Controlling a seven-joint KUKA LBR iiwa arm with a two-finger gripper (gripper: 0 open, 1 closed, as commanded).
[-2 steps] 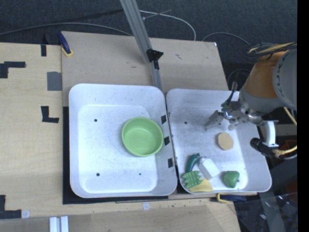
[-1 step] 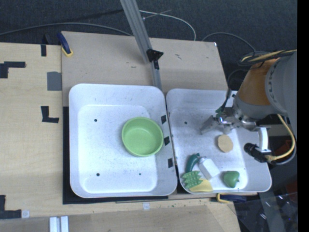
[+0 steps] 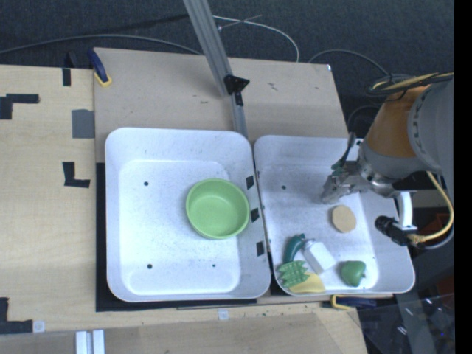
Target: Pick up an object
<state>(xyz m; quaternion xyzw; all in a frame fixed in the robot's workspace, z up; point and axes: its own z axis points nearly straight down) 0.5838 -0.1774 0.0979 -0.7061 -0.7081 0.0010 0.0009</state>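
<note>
Arm (image 3: 435,127): grey casing, orange band above wrist. Gripper (image 3: 333,190): grey metal, two fingers. Yellow cable looped beside black wrist fitting (image 3: 394,229).

Note: bins (image 3: 133,161) white, dark-speckled; bowl (image 3: 217,209) light green; round disc (image 3: 343,218) tan; brush (image 3: 295,264) green-handled; arm (image 3: 413,131) grey, orange-banded; surface (image 3: 162,94) tan.

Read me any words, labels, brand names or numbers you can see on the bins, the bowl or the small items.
There is no readable text.
The green bowl, both white bins and the small items by the tan disc show no lettering.
The black marks on the bench are plain tape shapes.
</note>
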